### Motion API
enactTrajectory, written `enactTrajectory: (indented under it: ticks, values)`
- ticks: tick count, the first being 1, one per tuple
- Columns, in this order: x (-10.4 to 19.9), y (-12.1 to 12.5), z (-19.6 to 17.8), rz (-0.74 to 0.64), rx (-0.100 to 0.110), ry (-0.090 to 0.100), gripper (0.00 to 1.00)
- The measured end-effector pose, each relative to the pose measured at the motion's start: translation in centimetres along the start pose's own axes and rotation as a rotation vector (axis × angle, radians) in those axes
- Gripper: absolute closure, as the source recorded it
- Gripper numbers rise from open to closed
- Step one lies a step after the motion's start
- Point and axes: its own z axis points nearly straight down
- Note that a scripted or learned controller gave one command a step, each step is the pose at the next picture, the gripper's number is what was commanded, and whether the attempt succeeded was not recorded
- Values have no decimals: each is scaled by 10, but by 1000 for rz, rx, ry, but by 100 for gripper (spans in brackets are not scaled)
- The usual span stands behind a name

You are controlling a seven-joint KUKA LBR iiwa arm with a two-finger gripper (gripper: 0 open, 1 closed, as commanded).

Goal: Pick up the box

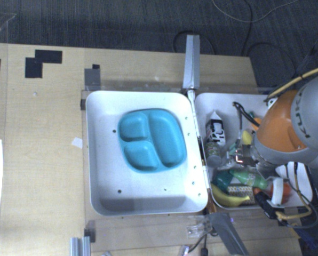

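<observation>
White bins, two of them, stand side by side. One blue tray (pixel 151 139) with three compartments lies in the left bin (pixel 103 159). The right bin (pixel 223 101) holds a crowded pile: one banana (pixel 231 198), one small white bottle (pixel 216 130) with black print, one green thing (pixel 244 176) (perhaps a bottle). Which piece is the box I cannot tell. The gripper (pixel 238 154) is low over this pile, under the orange band (pixel 279 127); whether it grips something, I cannot tell.
</observation>
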Motion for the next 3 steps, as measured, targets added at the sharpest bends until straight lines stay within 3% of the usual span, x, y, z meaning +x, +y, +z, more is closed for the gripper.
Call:
enactTrajectory:
  ticks: [1, 2, 3]
  values:
    - [-44, 28, 3, 226, 8, 6, 0]
    - [-76, 0, -29, 216, 16, 5, 0]
    - [-33, -4, 2, 214, 7, 3, 0]
